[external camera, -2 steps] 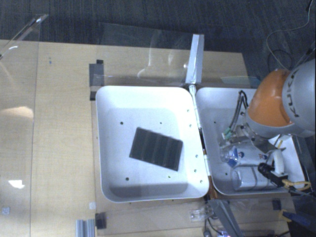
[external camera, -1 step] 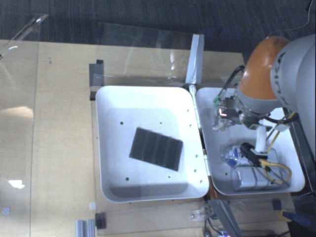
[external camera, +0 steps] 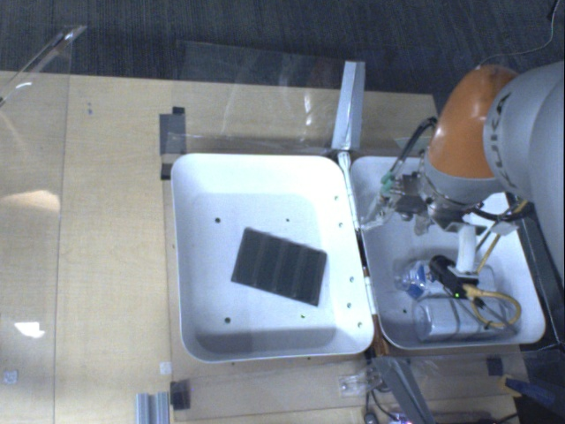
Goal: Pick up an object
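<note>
Closest to me, in the near corner of the right bin (external camera: 393, 318), a pale, see-through cylinder (external camera: 446, 321) lies on its side along the front wall. Just beyond it, towards the middle of that bin, sits a small blue-and-clear thing (external camera: 413, 281); it is too blurred for me to name, and I cannot tell whether the two touch.

Over in the left bin (external camera: 203, 193), a dark ribbed pad (external camera: 279, 266) lies flat on the floor, turned at a slant to the walls and a little nearer the front than the back. It has that bin to itself, and the shared wall between the bins separates it from everything on the right.

Further back, the tool (external camera: 417, 212) hangs over the far half of the right bin, close to the shared wall. From this angle I cannot tell whether it is apart or together, and I see nothing clamped in it. The blue-and-clear thing is near it, on the side towards me; the cylinder is further towards me again. The pad is well apart from it, to the left.

Behind the tool the grey arm (external camera: 534, 122) rises to the right, its orange band (external camera: 468, 122) just above the wrist. At the far end of the shared wall a grey post (external camera: 350, 104) stands on the wooden surface (external camera: 88, 237).
</note>
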